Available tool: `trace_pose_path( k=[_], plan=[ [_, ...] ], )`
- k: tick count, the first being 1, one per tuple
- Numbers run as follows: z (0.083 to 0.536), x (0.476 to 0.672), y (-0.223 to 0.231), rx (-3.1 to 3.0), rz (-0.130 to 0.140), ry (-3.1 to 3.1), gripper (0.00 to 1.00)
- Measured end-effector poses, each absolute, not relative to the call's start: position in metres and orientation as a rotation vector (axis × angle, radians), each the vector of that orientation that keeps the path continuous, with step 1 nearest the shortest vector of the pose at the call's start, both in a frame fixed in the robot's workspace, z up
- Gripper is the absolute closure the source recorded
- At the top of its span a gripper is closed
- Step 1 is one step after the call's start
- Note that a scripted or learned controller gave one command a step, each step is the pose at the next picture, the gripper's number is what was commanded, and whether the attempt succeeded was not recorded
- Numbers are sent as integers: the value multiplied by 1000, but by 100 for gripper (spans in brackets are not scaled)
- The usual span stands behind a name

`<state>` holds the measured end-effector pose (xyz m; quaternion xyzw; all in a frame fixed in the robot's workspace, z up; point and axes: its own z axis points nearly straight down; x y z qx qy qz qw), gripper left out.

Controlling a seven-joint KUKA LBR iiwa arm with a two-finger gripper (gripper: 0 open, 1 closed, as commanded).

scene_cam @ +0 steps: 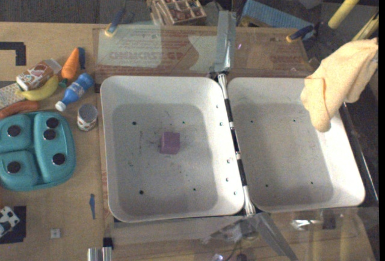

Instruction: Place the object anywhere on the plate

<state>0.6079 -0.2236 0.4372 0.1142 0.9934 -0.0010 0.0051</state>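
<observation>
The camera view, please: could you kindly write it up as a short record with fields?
left bin: holds one small purple block, near its middle
right bin: a yellow cloth hangs over its far right corner
left of the bins: teal divided tray, small can, blue bottle, banana, carrot
block contact: nothing touches it
plate: cannot tell which item is meant

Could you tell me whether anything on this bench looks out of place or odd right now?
A yellow cloth hangs over the upper right corner of the right bin, draping onto its rim. A small purple block sits alone in the left bin. Nothing looks spilled or damaged.
</observation>
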Motion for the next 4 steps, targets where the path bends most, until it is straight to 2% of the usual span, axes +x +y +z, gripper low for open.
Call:
trace_pose_path(
  k=[1,2,3,4],
  plan=[
    [437,655,-224,347,-3,3113,100],
    [451,656,-224,346,-7,3100,100],
    [437,657,-173,191,0,3130,100],
    [437,660,-224,250,-3,3121,100]
  ],
)
